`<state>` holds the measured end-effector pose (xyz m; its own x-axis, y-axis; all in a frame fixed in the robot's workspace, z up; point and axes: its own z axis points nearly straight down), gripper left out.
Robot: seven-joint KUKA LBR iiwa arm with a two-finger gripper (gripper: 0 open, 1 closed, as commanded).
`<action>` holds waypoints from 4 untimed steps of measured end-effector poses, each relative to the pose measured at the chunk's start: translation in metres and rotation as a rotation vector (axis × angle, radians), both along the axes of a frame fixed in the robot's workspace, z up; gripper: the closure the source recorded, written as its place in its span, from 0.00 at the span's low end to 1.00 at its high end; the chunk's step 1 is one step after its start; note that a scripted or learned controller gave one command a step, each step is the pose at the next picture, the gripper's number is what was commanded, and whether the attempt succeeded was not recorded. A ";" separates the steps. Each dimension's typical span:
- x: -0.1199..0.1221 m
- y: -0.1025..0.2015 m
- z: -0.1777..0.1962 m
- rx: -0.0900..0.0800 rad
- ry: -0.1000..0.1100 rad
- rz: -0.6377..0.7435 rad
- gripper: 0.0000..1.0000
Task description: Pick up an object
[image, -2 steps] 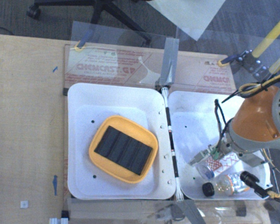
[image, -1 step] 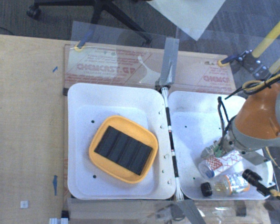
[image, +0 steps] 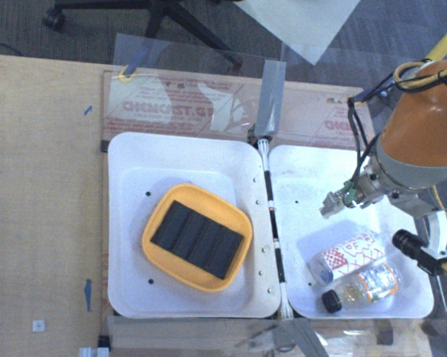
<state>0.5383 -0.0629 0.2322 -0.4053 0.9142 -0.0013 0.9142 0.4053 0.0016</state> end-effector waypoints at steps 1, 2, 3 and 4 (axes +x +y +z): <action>0.000 0.000 0.000 0.000 0.000 0.000 0.00; -0.016 -0.076 -0.105 0.000 0.001 -0.016 0.00; -0.016 -0.076 -0.105 0.000 0.001 -0.016 0.00; -0.049 -0.073 -0.143 -0.001 -0.015 0.034 0.00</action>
